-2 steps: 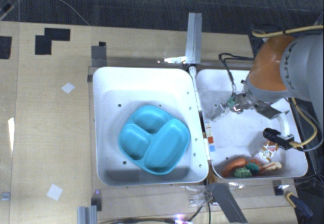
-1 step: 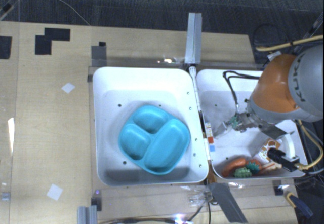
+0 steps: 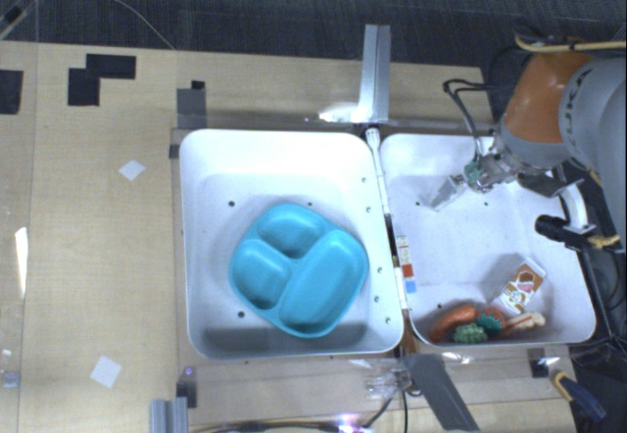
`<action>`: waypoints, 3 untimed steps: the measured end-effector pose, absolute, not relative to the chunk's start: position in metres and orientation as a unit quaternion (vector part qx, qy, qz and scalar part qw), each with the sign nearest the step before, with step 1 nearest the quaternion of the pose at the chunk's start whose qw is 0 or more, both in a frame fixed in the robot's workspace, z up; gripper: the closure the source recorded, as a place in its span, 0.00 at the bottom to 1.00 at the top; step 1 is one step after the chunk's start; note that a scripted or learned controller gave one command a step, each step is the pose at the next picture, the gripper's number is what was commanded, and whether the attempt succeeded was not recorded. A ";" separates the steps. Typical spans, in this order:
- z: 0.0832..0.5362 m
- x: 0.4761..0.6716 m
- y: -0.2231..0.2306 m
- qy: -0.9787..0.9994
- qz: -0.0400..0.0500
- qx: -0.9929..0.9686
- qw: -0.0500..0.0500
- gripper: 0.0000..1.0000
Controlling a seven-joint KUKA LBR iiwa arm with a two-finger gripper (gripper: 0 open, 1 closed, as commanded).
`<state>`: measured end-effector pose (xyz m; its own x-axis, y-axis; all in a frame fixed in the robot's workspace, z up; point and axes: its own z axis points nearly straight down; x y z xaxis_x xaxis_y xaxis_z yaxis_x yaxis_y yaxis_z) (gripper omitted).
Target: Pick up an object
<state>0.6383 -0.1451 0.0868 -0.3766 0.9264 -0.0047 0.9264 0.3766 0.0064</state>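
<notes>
My gripper [image 3: 444, 196] hangs over the upper left part of the right bin [image 3: 441, 255], pointing down and to the left, with bare white floor beneath it. Several small objects lie along that bin's front edge, well apart from the gripper: an orange-red item [image 3: 453, 316], a green item [image 3: 471, 331], a pale beige item [image 3: 524, 322] and a small white and orange carton [image 3: 520, 288]. A blue divided plate [image 3: 299, 269] rests in the middle of the left bin [image 3: 211, 176].
The grey arm with its orange band [image 3: 539, 103] comes in from the upper right over the right bin's far corner. Black cables [image 3: 465, 93] loop near the wrist. A metal divider [image 3: 387, 225] separates the two bins.
</notes>
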 end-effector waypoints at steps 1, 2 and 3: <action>0.089 0.589 -0.091 0.788 0.004 0.616 0.004 0.00; 0.088 0.668 -0.091 0.841 -0.001 0.541 -0.002 0.00; 0.117 0.580 -0.093 0.778 0.002 0.628 0.002 0.00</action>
